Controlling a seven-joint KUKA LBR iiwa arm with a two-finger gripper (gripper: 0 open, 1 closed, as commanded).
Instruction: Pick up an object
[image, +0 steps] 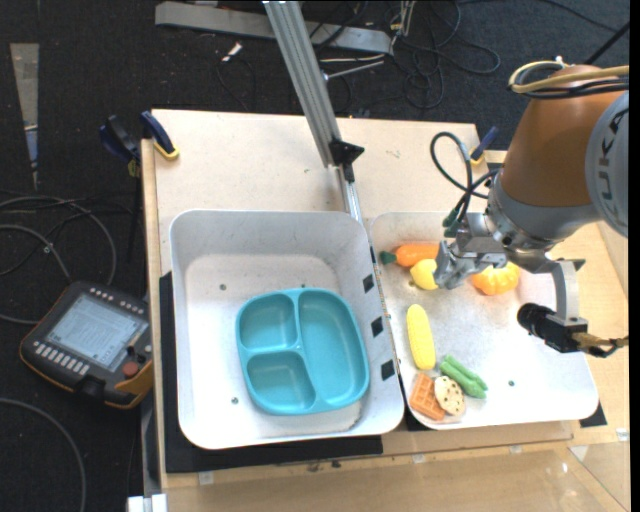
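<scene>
The grey arm (560, 150) with its orange band reached in from the right and stood over the back part of the right bin (560, 395). Its pincer (452, 268) was low in that bin, and its tips were down at a small yellow object (424, 274), perhaps a lemon. The pincer seemed to touch this object or to stand just beside it. I could not tell whether the fingers were spread or pressed together, because the wrist hid them from above.

Just behind the yellow object lay an orange carrot (414, 254), and an orange piece of fruit (495, 279) lay on the other side of the pincer, partly under the wrist. Nearer the front of the same bin, a corn cob (421, 337) lay beside the left wall. Further to the front were a green pea pod (463, 374), a waffle (425, 397) and a round cookie (449, 396); the cookie lay partly on the waffle.

The left bin (200, 300) held a blue divided tray (300, 350) with three compartments. Both bins stood side by side on the counter (240, 160).
</scene>
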